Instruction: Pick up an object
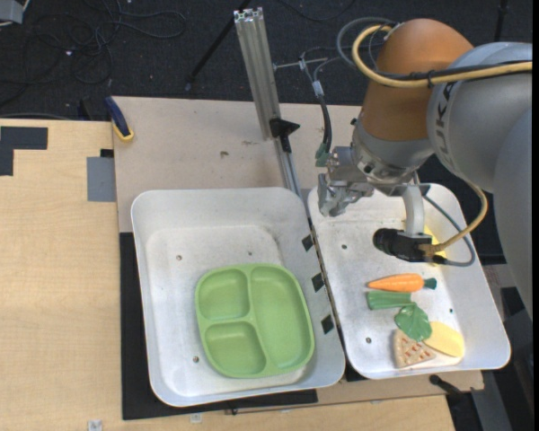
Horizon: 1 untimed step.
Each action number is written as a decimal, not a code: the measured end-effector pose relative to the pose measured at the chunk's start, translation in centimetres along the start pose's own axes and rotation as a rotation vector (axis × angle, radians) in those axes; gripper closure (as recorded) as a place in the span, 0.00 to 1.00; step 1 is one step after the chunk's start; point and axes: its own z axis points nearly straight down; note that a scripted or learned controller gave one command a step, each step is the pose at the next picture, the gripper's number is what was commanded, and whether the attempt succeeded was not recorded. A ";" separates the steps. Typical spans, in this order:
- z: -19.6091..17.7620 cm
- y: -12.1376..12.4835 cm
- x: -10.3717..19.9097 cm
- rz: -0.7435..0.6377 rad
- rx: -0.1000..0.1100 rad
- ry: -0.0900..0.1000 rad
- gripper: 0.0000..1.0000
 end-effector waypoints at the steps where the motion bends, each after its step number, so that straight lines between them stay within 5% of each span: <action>1: 1.8 -0.4 5.1 0.001 0.000 -0.002 1.00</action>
